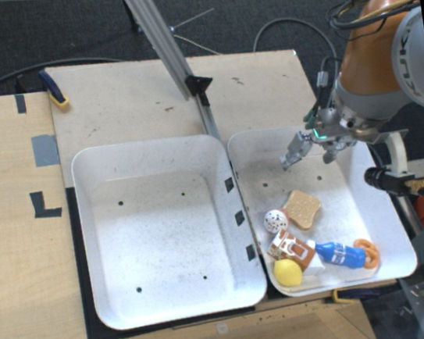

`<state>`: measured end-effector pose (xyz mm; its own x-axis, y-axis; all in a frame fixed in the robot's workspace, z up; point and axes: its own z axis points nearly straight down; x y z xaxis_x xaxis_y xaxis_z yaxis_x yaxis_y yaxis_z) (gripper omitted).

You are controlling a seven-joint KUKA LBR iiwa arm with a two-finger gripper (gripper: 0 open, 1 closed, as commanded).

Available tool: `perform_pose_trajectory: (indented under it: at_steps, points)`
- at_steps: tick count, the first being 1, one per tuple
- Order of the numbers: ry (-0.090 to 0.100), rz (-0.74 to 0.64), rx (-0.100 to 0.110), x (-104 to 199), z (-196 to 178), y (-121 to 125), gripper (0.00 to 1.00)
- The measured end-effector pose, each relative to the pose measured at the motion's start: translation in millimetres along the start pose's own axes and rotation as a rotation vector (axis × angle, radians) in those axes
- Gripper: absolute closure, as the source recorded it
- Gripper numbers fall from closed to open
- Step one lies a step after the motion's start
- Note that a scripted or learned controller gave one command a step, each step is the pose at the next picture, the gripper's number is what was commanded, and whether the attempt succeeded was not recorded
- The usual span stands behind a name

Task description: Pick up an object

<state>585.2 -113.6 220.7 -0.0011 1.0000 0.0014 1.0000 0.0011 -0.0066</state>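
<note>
Camera view: end effector spread above the right bin

Left bin point(97, 245) sits on the tabletop point(122, 99), touching the right bin point(375, 203). Near that bin's 6 o'clock rim lie a yellow lemon point(288, 272), a speckled white ball point(275, 220), an orange-and-white toy point(293, 250), a tan bread slice point(302, 209) and a blue bottle point(341, 253), clustered close together. At the bin's 12 o'clock, the end effector point(310, 152) hangs with fingers parted, grasping nothing, well apart from the objects
</note>
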Motion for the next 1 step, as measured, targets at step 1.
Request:
perform_pose_trajectory:
  at_steps: [1]
  points:
    - [-0.001,-0.001,-0.005,-0.1,-2.6,0.9,0.00]
